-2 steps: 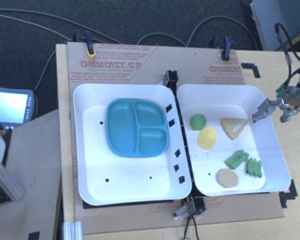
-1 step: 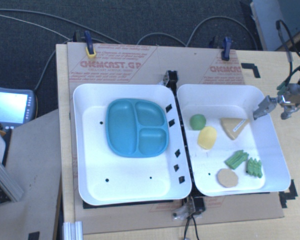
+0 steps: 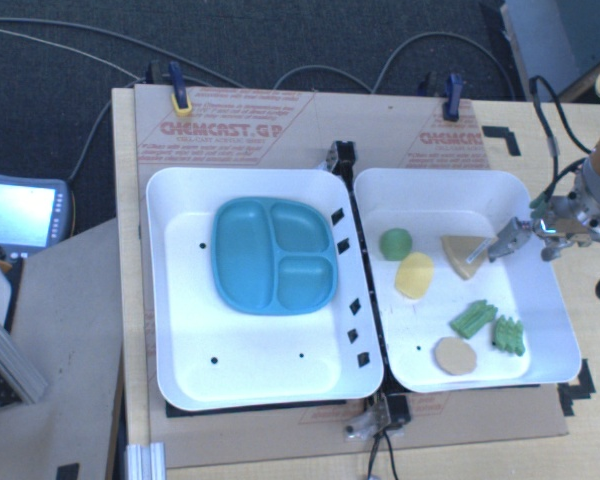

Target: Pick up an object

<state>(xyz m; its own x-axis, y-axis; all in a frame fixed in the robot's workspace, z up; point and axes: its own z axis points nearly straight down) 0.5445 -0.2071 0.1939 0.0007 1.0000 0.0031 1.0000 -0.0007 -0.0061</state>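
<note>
Claw (image 3: 492, 250) low inside the right bin (image 3: 546, 303), in its upper right part, with the tip touching the right edge of the tan wedge (image 3: 460, 253). Impossible to tell from this slant whether open or closed. Grey arm (image 3: 578, 213) reaching in over the right bin's right wall. Five more loose pieces on the right bin's floor: green ball (image 3: 396, 243) in the upper left part, yellow lump (image 3: 414, 275) just below the ball and almost touching it, both a little apart from the wedge. Lower down, toward the right bin's near wall, a pale green ridged piece (image 3: 473, 318) lying tilted, a darker green leafy piece (image 3: 508, 335) just beside it toward the right wall, and a tan oval (image 3: 455, 355) closest to the near rim. Left bin (image 3: 170, 268) pressed against the right bin's left wall, with a blue divided tray (image 3: 275, 256) lying flat in it. Two blue clamps (image 3: 452, 96) beyond the right bin's far rim, at the board's far edge.
</note>
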